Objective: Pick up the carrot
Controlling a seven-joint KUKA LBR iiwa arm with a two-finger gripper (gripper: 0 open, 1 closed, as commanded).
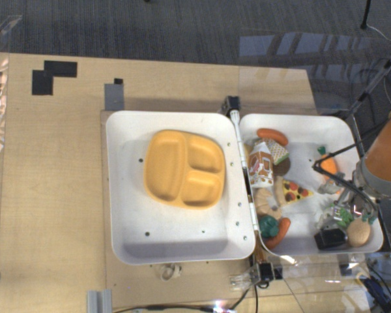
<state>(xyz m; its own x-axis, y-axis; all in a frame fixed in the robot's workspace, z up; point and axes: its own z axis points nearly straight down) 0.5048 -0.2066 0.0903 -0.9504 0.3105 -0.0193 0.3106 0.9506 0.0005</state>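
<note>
Carrot lies loose in the right bin, just up-left of the tool. Tool low among clutter; grip state can't be told. Nothing lifted. Reach, grasp and lift all remain, by my read.

White bins on a pale wooden bench.
The left bin holds a yellow divided tray; the right bin holds an orange carrot, a red sausage and a red-and-white carton.
</note>
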